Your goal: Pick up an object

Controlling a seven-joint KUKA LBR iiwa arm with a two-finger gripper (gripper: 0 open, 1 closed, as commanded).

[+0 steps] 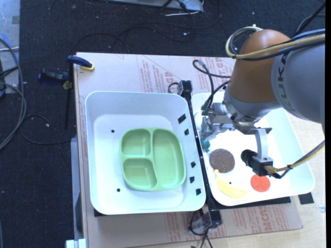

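Note:
My gripper hangs over the left side of the right bin, close to the wall between the two bins. Just below it lies a small teal object, partly hidden by the gripper. Toward the bin's front lie a brown round disc, a yellow banana-shaped piece and a red-orange disc. The grey arm with its orange band covers the back of this bin.
The left bin holds a pale green divided plate. A black divider with clips runs between the bins. A blue and yellow clamp grips the bench's far left corner. Cables trail from the arm over the right bin.

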